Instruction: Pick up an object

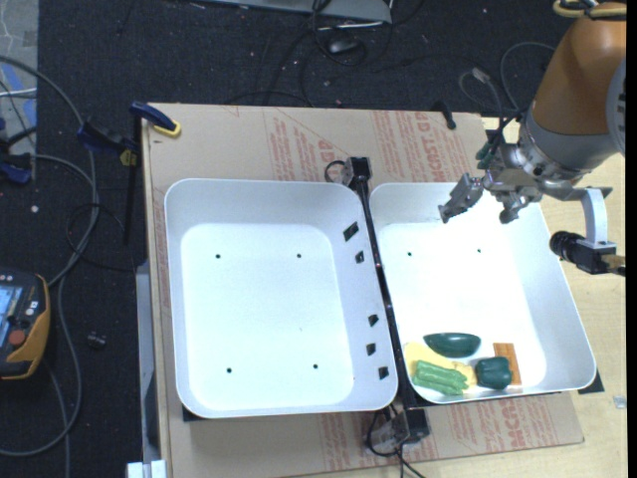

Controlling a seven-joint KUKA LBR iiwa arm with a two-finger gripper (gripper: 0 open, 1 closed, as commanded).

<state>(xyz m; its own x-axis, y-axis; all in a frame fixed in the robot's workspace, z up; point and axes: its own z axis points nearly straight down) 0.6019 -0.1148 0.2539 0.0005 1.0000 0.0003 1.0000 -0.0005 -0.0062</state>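
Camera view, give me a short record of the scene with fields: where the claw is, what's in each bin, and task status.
claw: above the far end of the right bin, nothing between its fingers
right bin: objects clustered at its near edge
objects: dark green bowl-shaped piece, light green ridged piece, teal block, orange piece
left bin: white floor showing
task status: no object picked up yet

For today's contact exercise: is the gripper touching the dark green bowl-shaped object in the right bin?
Apart. The camera view shows the gripper over the bin's far end, with bare white floor between it and the dark green object.
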